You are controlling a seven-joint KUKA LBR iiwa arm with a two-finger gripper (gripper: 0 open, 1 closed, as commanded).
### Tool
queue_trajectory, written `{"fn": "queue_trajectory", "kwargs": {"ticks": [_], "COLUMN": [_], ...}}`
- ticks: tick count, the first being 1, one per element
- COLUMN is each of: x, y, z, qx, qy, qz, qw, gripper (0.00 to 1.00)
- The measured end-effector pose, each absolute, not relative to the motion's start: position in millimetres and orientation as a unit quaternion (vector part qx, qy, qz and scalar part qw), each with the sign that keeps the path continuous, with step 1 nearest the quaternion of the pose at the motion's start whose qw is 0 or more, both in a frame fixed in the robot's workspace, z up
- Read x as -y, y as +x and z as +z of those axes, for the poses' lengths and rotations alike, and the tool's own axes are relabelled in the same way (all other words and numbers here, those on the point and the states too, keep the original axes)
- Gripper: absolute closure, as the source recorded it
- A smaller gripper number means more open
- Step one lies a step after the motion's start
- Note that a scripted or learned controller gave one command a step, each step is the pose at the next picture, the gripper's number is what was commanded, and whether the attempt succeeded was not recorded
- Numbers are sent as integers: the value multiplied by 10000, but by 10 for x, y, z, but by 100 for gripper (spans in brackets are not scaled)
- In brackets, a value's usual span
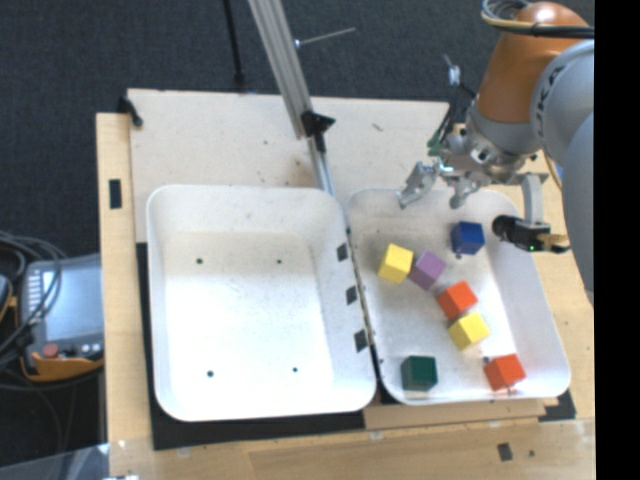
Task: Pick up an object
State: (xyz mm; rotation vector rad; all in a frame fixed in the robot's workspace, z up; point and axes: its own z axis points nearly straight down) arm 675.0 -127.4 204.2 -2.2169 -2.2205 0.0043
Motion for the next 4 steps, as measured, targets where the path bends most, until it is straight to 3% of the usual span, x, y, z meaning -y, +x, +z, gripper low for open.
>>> {"fn": "queue_trajectory", "kwargs": {"ticks": [1,3,4], "x": [1283,1298,1307], "y": [6758,6723,6745], "z": [2079,946,1100], "qx": [7084,7072,7074], "qy": [-7058,-7070,-7068], "qz": [10,18,-5], "qw": [-10,0,-33], "gripper": [0,0,100]}}
